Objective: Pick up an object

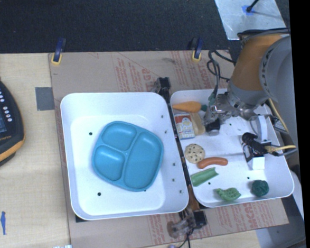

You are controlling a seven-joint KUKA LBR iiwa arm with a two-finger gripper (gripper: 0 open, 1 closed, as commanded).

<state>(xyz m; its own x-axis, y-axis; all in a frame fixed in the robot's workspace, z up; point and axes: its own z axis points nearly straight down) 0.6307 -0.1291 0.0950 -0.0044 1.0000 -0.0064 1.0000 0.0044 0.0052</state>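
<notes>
Camera view: arm low over the right bin

You see the gripper [213,123] down in the right bin [279,190], beside the small carton [185,127] and carrot [187,107]. Its claw state you cannot tell; it seems to touch nothing. A blue plate [127,155] fills the left bin [81,205].

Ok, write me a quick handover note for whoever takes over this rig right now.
Claw: low over the right bin, upper part, near the carrot and small carton; nothing seen held.
Right bin: cookie, sausage, green pod, leafy green, dark green ball.
Left bin: blue divided plate.
Done: no pick yet.
Left: grasp and lift one object.
</notes>
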